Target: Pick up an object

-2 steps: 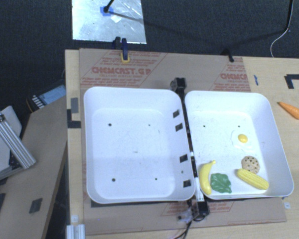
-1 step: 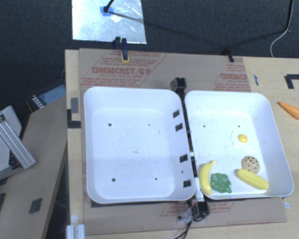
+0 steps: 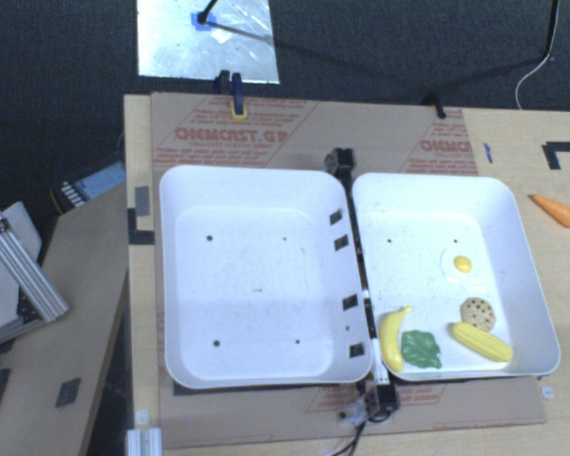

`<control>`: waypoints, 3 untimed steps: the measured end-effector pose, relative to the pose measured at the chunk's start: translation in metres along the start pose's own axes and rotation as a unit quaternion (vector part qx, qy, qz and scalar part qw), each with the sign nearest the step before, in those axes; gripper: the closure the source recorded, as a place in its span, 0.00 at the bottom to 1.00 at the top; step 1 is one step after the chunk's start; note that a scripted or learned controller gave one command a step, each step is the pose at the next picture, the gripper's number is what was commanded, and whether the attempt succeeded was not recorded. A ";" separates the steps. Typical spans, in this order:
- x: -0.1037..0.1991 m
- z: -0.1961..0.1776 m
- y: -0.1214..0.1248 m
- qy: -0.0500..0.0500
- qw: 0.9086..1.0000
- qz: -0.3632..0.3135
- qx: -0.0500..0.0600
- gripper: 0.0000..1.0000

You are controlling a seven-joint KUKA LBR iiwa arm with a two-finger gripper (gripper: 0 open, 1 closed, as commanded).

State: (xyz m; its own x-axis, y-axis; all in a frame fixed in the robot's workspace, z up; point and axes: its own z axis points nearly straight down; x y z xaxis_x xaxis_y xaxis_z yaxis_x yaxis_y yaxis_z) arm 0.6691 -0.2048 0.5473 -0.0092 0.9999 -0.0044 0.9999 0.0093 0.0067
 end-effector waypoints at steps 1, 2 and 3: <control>0.106 0.012 0.001 0.004 1.000 -0.003 0.002 1.00; 0.099 -0.001 0.001 0.002 1.000 0.002 -0.001 1.00; 0.099 -0.013 0.001 0.001 1.000 0.000 -0.002 1.00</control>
State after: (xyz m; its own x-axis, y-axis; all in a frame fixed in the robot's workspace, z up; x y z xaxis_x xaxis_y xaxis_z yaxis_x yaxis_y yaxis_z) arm 0.6689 -0.1058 0.5595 -0.0085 1.0000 -0.0024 0.9999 0.0086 0.0114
